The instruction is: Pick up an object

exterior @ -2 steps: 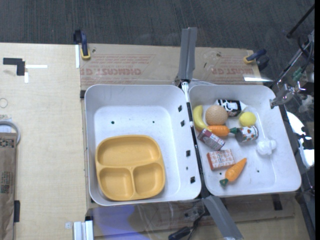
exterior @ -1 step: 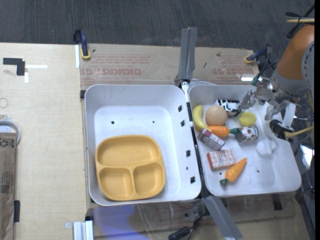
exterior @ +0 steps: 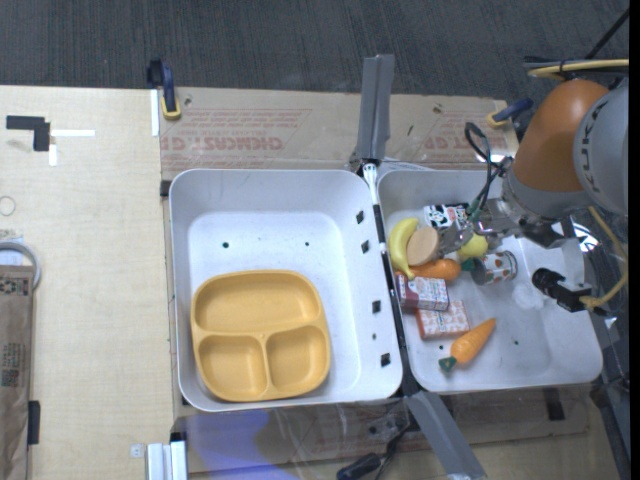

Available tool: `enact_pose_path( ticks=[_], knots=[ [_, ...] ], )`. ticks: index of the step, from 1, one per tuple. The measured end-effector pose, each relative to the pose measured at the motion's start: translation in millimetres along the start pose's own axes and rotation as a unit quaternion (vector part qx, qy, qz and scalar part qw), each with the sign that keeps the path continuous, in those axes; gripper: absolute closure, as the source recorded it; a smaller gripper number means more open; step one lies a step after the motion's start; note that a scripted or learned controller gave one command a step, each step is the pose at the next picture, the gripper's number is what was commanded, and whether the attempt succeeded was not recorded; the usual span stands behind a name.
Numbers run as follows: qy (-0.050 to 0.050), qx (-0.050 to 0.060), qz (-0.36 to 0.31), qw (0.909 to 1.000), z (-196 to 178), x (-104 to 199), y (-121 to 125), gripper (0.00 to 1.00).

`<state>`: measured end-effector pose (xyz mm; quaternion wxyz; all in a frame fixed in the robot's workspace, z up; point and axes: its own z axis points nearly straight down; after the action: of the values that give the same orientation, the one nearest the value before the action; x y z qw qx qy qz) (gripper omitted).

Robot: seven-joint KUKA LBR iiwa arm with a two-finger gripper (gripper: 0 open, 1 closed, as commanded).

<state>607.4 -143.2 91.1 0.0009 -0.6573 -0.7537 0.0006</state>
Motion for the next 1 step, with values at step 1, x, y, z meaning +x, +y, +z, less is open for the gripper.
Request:
enact_pose_path(
  ticks=[1],
  knots=[
    [0.000, 0.000, -0.015, 0.9999, -60.5, -10.9, -74.3, 0.00]
  ],
)
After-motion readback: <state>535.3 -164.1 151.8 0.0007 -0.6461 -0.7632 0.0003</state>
